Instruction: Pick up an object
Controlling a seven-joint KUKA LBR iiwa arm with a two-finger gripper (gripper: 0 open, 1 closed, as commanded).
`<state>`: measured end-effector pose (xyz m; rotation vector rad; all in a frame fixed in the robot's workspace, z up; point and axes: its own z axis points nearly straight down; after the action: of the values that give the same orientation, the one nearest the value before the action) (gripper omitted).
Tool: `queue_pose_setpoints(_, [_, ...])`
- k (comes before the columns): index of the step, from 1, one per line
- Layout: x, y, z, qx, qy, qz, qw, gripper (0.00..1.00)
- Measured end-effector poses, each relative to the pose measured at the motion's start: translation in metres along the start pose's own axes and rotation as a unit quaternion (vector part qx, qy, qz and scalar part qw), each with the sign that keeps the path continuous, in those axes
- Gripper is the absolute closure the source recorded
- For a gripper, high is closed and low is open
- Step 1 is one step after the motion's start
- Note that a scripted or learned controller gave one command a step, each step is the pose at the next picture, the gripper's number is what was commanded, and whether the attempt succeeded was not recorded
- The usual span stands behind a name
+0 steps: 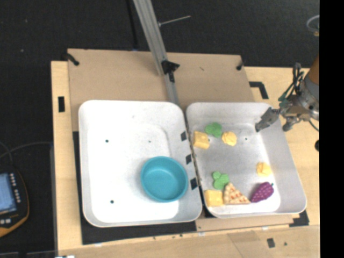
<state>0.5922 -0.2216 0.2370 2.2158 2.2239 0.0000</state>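
Scattered across the right bin are the small toy foods, and none of them is touched. A purple grape bunch is found near the bin's front right corner, with a waffle-patterned pizza slice just beside it and a yellow block next to that, at the front left. A green piece is seen just behind the pizza slice. A small yellow piece is placed by the right wall. Toward the back, another yellow block, a green leafy piece and a yellow lump are grouped close together. The gripper is held over the bin's back right corner, well apart from every item; nothing is seen between its two dark fingers, which are spread apart. In the left bin, a blue bowl is set upright near the front right part. A metal pole is seen rising behind the bins.
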Motion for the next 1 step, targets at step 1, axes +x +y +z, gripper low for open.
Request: queue_pose_setpoints(1, [-0.0001, 0.0000, -0.0002, 0.000, 0.000, 0.000, 1.0000, 0.00])
